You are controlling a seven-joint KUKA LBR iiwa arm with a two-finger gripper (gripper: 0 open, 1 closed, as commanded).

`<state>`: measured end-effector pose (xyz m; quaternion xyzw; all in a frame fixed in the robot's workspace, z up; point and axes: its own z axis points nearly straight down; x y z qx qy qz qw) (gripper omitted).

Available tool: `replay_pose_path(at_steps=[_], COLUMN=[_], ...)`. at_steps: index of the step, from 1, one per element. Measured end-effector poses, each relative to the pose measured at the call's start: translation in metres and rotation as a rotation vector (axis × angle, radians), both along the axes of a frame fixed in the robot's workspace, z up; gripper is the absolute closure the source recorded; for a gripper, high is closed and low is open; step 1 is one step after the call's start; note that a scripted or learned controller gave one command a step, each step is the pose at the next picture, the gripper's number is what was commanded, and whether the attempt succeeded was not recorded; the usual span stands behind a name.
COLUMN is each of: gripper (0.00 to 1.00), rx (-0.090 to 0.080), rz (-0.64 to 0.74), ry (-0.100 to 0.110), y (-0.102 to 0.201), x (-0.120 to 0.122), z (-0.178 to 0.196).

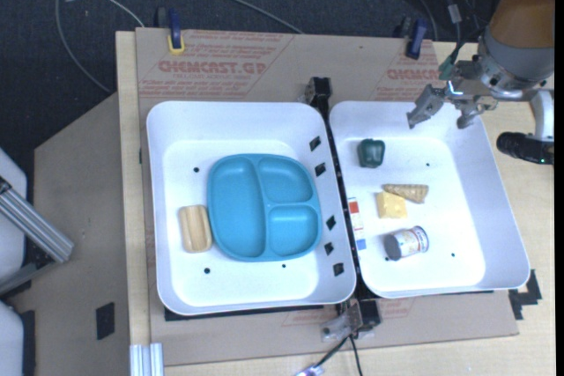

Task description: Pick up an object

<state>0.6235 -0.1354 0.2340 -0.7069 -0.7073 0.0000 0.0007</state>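
Camera view, looking down at a slant: my gripper [443, 110] hangs over the far edge of the right bin [493, 189], with my two fingers [423, 111] spread apart and nothing between them. My arm [522, 22] enters from the right, grey with an orange band above the wrist. The right bin contains four items. A dark green pepper [371, 153] lies nearest my fingers, toward the far left of the bin. A tan cone-shaped piece [406, 191] lies nearer the middle, just beside a yellow cheese wedge [391, 206]. A small can [406, 242] lies on its side toward the near end. The left bin [167, 189] contains a blue divided plate [263, 206] at its centre, with a tan bread slice [195, 227] touching the plate's left edge. Both bins sit side by side on a brown board [132, 145].
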Motion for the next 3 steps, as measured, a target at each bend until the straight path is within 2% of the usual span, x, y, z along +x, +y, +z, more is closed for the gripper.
replay_pose_path(at_steps=[2, 3], gripper=[0.00, 0.00], rx=[0.001, 0.000], rz=[-0.001, 0.000], ry=[0.005, 0.002], y=[-0.001, -0.001], x=[0.000, 0.000], z=[-0.125, -0.150])
